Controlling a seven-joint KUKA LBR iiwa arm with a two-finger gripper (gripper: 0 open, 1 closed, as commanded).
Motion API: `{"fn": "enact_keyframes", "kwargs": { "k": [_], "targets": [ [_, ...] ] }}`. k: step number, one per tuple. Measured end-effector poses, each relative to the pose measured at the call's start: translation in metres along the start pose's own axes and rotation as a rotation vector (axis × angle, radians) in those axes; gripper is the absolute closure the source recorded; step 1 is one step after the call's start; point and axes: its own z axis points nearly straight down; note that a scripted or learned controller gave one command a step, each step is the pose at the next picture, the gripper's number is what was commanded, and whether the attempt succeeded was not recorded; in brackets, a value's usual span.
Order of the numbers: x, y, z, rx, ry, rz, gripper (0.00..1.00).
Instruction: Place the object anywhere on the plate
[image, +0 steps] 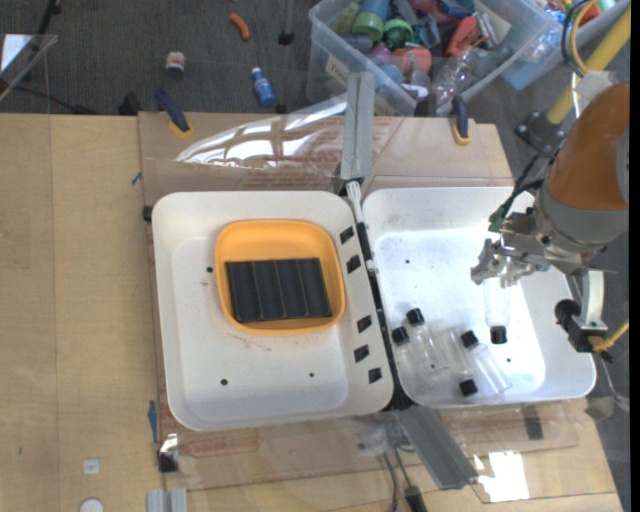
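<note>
In the left bin, an orange plate (232, 240) carries a black ridged block (278, 290). My gripper (497, 276) hangs over the right part of the right bin, well to the right of the plate. A clear vial with a black cap (496, 312) points straight down from between its fingers, cap at the low end, and the gripper looks shut on it. Several more clear vials with black caps (432, 346) lie loose on the right bin's floor, below and to the left of the gripper.
The left bin (190, 385) and the right bin (430, 215) meet at a raised divider (362, 290) with black clips. The arm's orange band (595, 160) stands over the right bin's right edge. A plastic tub of toys (430, 40) sits behind the bench.
</note>
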Motion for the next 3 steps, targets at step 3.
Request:
{"fn": "enact_keyframes", "kwargs": {
  "k": [3],
  "targets": [
    [-0.073,0.114,-0.007,-0.006,-0.002,-0.319,0.00]
  ]
}}
